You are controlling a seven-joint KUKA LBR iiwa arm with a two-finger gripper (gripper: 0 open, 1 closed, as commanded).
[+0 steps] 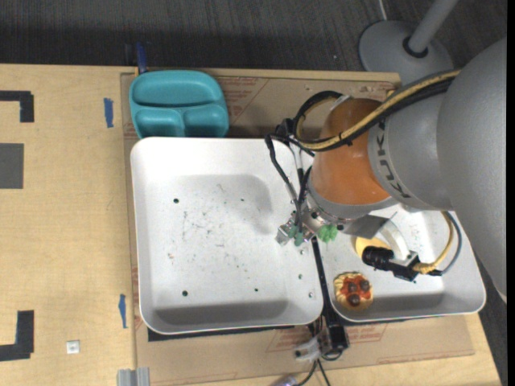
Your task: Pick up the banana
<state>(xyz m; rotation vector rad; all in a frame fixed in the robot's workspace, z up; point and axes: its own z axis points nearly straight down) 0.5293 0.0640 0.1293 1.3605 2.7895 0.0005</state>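
A small patch of yellow, seemingly the banana [369, 231], peeks out from under the arm in the right bin [465, 294]; most of it is hidden. The grey arm with its orange band [348, 158] hangs low over that bin's left half. My gripper [309, 232] points down at the wall between the two bins, left of the yellow patch, and the wrist covers most of it. I see nothing held in it.
A round red-and-yellow toy food [354, 289] lies near the right bin's front edge. The left bin [161, 300] shows a bare, scuffed floor. A teal divided tray [178, 104] stands behind the left bin. A lamp base [392, 45] sits at the back right.
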